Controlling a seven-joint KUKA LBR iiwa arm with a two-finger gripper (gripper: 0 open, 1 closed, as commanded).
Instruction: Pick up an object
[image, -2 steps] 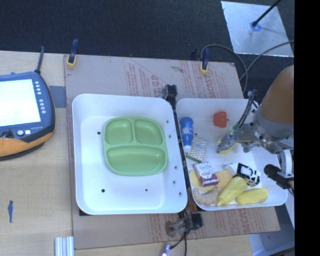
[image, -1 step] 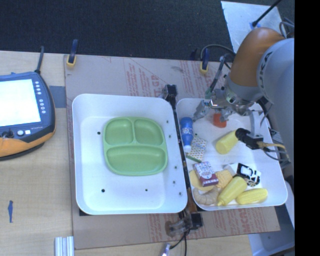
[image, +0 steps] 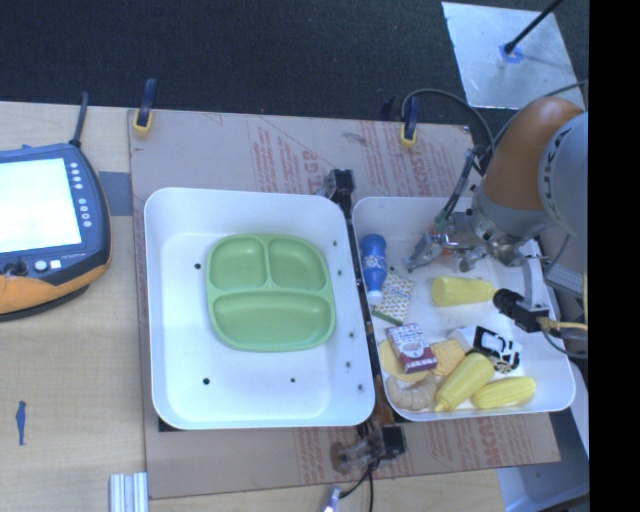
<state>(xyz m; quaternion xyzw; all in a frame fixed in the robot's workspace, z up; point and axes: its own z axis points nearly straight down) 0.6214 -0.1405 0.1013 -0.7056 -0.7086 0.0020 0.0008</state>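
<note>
Two shallow white bins sit side by side on the bench. The left bin (image: 170, 300) holds a green divided plate (image: 269, 292), lying flat near its middle. The right bin (image: 560, 395) is crowded with small things, and the arm (image: 530, 160) reaches in over its far right part, its orange band uppermost.

The gripper (image: 447, 250) hangs low over the far half of the right bin, with its fingers spread apart and nothing between them. Just to its right and a little nearer lies a pale yellow block (image: 462, 291), close beneath the wrist but not touched as far as I can see. To the gripper's left a blue bottle (image: 373, 263) lies along the bin's left wall, with a small checked packet (image: 395, 297) just beside it.

The near part of that bin is piled up: a small red-and-white box (image: 410, 348) rests on some yellow pieces, two corn cobs (image: 490, 382) lie side by side near the near rim, and a black-and-white object (image: 496, 346) sits just beyond them.

Off to the far left of the bench lies a tablet controller (image: 45, 222) with a bright screen, well apart from both bins.
</note>
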